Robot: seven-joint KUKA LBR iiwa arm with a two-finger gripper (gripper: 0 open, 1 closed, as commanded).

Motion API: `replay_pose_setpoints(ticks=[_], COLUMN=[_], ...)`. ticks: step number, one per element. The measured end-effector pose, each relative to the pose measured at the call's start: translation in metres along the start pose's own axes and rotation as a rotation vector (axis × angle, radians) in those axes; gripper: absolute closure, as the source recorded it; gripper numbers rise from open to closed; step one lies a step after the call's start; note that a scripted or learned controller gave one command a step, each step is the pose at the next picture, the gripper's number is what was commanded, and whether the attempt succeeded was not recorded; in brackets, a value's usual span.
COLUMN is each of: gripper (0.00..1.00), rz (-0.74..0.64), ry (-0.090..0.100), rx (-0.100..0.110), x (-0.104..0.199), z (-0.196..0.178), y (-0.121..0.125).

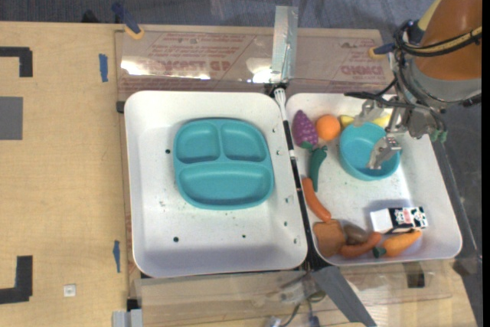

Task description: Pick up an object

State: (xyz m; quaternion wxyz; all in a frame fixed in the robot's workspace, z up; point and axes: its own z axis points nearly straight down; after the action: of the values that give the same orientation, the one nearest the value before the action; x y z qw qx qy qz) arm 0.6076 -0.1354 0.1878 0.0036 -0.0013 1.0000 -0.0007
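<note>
My gripper [385, 143] hangs over the teal bowl [361, 152] in the right bin [440, 188], its fingertips at the bowl's right rim. The fingers stand a little apart with nothing between them. Left of the bowl lie an orange ball [328, 127], a purple bunch of grapes [305, 128] and a green pepper [316, 161]. A yellow piece [347, 119] peeks out behind the bowl. Along the bin's front lie a black-and-white box [398, 219], carrots [401, 242] and a brown piece [334, 235]. An orange carrot [313, 199] lies by the bin's left wall.
The left bin [145, 195] holds a teal divided plate [223, 162]. A metal divider post [285, 42] rises behind the seam between the bins. Cardboard [57, 165] covers the bench to the left. The arm's orange band [456, 27] is at the upper right.
</note>
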Motion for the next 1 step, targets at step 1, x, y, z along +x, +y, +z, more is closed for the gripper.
replay_pose_setpoints(ticks=[1], gripper=[0.0], rz=[-0.208], ry=[-0.006], rx=[0.0], x=[0.0082], z=[0.0979], y=[0.0275])
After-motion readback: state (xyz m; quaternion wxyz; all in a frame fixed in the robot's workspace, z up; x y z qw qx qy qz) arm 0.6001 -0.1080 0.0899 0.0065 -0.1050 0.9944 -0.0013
